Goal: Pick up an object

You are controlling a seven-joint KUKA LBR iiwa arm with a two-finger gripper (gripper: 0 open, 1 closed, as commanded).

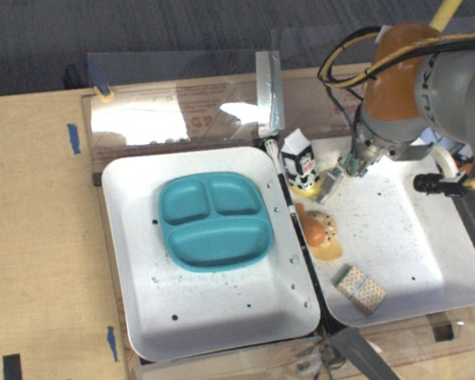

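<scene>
A small milk carton (pixel 299 154) stands upright in the right bin (pixel 413 233), at about ten o'clock in it, against the left wall. Touching it at six o'clock sits a yellow toy (pixel 307 189), then an onion (pixel 316 230) and a patterned box (pixel 361 288) further down. The gripper (pixel 344 171) hovers just at the carton's three o'clock; its fingers look slightly spread, pinching nothing. The left bin (pixel 132 239) holds a teal divided plate (pixel 215 220).
</scene>
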